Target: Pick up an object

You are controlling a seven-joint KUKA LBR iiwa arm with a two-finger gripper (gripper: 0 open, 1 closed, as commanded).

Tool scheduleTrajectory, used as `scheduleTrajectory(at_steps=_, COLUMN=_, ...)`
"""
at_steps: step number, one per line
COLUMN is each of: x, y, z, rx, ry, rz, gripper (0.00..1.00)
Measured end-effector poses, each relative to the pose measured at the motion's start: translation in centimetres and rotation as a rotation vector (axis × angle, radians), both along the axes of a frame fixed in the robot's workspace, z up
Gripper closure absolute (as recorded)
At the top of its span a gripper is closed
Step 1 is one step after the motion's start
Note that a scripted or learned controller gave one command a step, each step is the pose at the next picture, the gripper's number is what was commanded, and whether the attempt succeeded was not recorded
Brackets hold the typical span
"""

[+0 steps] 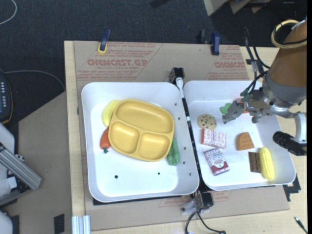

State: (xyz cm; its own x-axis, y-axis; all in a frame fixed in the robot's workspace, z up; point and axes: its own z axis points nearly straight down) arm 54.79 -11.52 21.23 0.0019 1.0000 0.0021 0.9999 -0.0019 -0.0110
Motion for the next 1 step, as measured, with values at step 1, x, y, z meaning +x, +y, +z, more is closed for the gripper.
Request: scheduleTrajectory(at_steps=1, x=0.24, y=0.0, z=0.5, rx=-0.001, ry=-0.01, rz=0.002, gripper=0.0)
